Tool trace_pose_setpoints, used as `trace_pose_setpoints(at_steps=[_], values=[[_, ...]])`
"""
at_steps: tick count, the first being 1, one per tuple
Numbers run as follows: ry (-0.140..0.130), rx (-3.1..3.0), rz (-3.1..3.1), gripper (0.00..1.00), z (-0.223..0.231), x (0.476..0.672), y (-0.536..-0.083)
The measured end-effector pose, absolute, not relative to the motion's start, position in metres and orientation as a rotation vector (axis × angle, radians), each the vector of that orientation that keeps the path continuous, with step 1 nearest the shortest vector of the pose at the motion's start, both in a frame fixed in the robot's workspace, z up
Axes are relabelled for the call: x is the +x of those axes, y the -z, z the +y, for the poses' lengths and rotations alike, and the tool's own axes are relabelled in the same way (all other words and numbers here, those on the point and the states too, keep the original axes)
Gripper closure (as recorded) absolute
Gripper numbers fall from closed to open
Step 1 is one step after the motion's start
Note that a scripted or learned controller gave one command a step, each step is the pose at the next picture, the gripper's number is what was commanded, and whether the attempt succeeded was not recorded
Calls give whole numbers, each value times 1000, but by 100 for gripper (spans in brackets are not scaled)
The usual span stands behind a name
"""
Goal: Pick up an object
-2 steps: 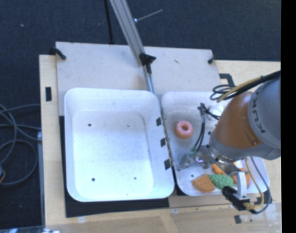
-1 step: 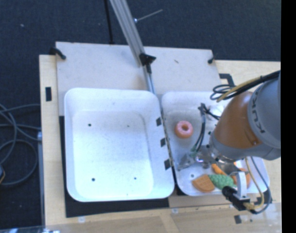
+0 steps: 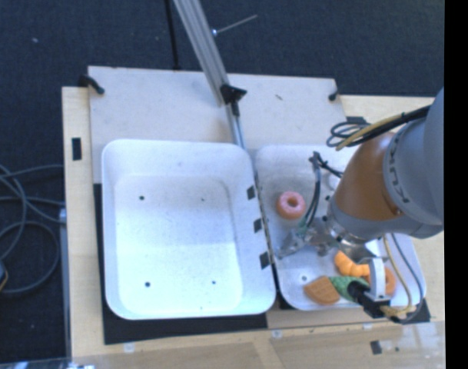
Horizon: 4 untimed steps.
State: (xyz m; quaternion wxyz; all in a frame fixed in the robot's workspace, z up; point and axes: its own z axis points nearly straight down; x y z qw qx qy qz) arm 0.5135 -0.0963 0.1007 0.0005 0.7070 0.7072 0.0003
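My gripper [image 3: 299, 243] reaches down into the right bin [image 3: 278, 167], close to its left wall, with the grey arm and its orange band [image 3: 364, 184] above it. A pink ring [image 3: 290, 204] lies on the bin floor just behind the gripper, apart from it. Towards the front right of the gripper lie an orange carrot-like piece [image 3: 349, 266], a flat orange piece [image 3: 320, 290] and a green piece [image 3: 345, 285]. The wrist hides part of the bin floor, and I see nothing held in the gripper.
The left bin [image 3: 111, 206] stands beside the right one, their rims touching. A slanted metal pole [image 3: 203, 44] comes down from the top to the back edge between the bins. Cables [image 3: 349, 133] hang by the arm at the back right.
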Motion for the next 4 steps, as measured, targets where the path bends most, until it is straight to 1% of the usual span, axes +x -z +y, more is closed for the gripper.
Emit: trace_pose_setpoints(at_steps=[1, 2, 3, 4], values=[[-1, 2221, 2221, 0, -97, 528, -101], [0, 2221, 2220, 0, -96, 516, -101], [0, 2222, 2219, 0, -96, 489, -101], [-2, 2221, 2221, 0, -98, 490, -101]])
